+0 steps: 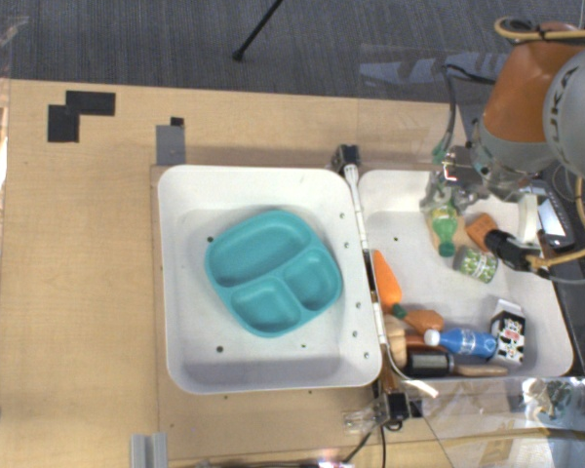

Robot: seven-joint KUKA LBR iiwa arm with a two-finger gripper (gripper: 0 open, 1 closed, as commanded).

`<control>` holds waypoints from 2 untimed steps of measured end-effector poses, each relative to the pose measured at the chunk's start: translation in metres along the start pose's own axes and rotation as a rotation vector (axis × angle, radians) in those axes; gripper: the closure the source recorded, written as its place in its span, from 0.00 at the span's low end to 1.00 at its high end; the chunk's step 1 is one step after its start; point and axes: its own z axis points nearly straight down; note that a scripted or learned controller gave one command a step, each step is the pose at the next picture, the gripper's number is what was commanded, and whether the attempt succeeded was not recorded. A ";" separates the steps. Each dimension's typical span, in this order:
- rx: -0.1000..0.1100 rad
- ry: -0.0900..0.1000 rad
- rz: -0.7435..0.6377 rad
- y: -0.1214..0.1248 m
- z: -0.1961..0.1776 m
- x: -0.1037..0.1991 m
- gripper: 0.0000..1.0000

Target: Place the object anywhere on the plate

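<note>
A teal divided plate (271,271) lies in the left bin (185,359), with nothing on it. My gripper (445,195) is low over the back of the right bin (405,198), just above a small green and yellow bottle (445,228). The wrist hides the gripper's tips. Beside the bottle lie an orange piece (481,228) and a green can (476,264).
Along the right bin's left wall lies a carrot (386,280). At its front sit a blue bottle (465,342), a brown item (421,318), a dark tube (431,364) and a black and white box (508,327). A cable loops off the arm at the right.
</note>
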 end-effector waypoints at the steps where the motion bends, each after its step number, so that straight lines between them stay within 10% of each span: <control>1: 0.003 0.004 -0.107 -0.015 0.007 0.090 1.00; 2: 0.009 0.003 0.146 -0.066 0.007 0.148 1.00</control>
